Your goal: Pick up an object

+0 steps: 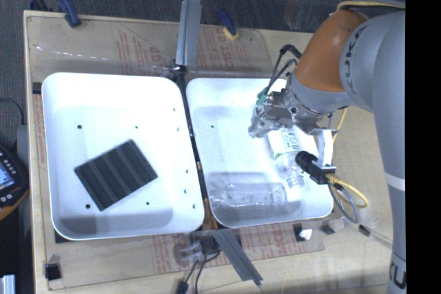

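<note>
A: Any writing you can read?

B: Only reddish print on the bench point(103, 51) around the bins, too small to make out. The arm point(358, 58) has dark lettering on its grey shell near the orange band, blurred past reading.

A: Take it from the largest thing down.

B: The arm comes in over the right bin point(227, 100), and the gripper point(265, 122) hangs above that bin's far right part. The left bin point(62, 100) lies well off to the fingers' far side and holds a dark ribbed pad point(116, 174), flat and turned at a slant.

A: And the things to pick?

B: A clear plastic bottle point(248, 193) lies on its side along the near wall, below the fingers and apart from them. A smaller bottle with a white label point(286, 148) lies just beside and under the gripper, possibly touching it; green marks on its label are unreadable.

A: The fingers?

B: I cannot tell whether they are apart or together; the wrist hides them.
</note>
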{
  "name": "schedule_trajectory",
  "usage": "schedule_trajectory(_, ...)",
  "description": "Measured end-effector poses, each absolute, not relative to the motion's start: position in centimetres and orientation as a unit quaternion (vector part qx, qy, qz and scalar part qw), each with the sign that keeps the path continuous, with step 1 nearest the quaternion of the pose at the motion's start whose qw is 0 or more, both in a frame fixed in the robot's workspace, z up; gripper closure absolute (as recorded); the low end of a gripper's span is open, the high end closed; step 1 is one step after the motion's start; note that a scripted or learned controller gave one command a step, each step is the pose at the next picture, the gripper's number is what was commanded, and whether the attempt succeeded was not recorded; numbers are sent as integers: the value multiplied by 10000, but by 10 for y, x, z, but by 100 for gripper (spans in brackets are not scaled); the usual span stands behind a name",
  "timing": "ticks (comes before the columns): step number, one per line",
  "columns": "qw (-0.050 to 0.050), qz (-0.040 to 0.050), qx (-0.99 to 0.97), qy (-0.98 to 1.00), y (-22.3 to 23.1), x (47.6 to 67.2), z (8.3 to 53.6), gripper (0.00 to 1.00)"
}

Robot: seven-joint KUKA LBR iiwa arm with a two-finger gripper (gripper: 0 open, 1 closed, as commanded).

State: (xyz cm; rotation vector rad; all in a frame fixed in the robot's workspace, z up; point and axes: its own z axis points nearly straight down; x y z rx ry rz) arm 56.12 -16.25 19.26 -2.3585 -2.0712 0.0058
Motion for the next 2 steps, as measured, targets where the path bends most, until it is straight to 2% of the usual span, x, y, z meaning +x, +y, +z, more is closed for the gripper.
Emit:
schedule_trajectory(1, 5, 6, -7431, -6692, -198, 568, 181, 0)
schedule_trajectory(2, 8, 3, -6716, -7409, -198, 573, 178, 0)
